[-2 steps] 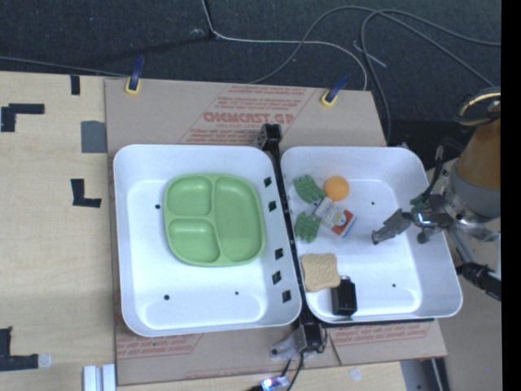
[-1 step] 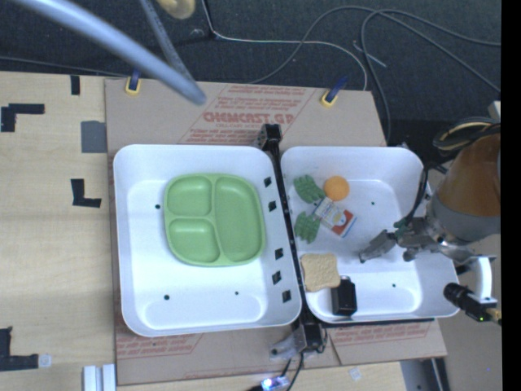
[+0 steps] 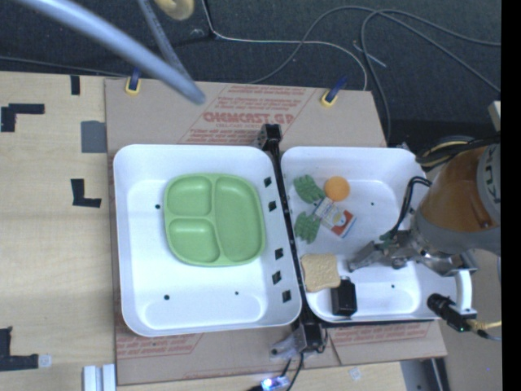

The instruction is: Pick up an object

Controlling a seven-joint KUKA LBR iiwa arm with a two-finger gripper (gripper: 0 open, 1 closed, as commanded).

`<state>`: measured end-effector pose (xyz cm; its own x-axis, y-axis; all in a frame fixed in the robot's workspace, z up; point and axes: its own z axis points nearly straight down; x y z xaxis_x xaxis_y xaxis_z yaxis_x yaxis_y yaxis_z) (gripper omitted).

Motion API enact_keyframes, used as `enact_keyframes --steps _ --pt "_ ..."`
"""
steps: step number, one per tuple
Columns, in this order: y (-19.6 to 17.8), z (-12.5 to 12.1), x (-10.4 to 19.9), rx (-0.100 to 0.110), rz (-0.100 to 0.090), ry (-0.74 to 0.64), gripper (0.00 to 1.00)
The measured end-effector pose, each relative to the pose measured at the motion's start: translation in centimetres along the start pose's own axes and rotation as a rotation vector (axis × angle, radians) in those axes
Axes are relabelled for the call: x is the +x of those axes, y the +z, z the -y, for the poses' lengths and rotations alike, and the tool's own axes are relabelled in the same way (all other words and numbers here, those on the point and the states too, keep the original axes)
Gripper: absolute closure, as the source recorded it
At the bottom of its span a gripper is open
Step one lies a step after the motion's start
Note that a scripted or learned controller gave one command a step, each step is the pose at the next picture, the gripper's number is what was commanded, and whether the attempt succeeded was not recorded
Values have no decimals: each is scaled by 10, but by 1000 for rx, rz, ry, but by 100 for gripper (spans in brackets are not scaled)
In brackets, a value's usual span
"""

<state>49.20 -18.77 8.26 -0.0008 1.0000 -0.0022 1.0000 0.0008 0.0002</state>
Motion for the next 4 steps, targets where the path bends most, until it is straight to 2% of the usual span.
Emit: enact_keyframes --steps 1,2,3,4 --pt "-13 -1 -1 -3 1 0 100" --pt "-71 4 -8 -3 0 1 100" --pt "-118 -3 -1 -4 -1 -1 100" --pt "-182 -5 -2 -6 1 -1 100"
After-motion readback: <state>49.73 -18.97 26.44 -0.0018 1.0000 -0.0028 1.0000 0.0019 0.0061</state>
